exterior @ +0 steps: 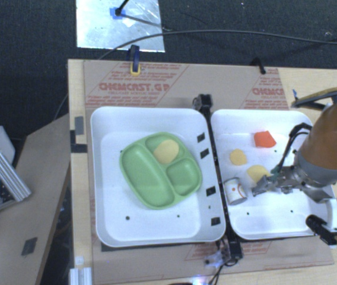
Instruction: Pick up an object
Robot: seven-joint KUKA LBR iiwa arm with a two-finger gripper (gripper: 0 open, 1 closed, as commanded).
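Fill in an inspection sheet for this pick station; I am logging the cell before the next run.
Surface: bench bears left bin and right bin, side by side.
Job's things: right bin holds orange block, two yellow pieces, white cup on its side.
Clutter: green divided tray in left bin, yellow piece in a compartment.
Grippers: claw low over right bin, beside the cup.
Cables: black cable behind bench.
Surroundings: foil sheet on dark floor.

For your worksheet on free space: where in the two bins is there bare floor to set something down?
Left bin: the strip around the green tray. Right bin: the near floor below the cup. Crowded: between the orange block, yellow pieces and end effector.
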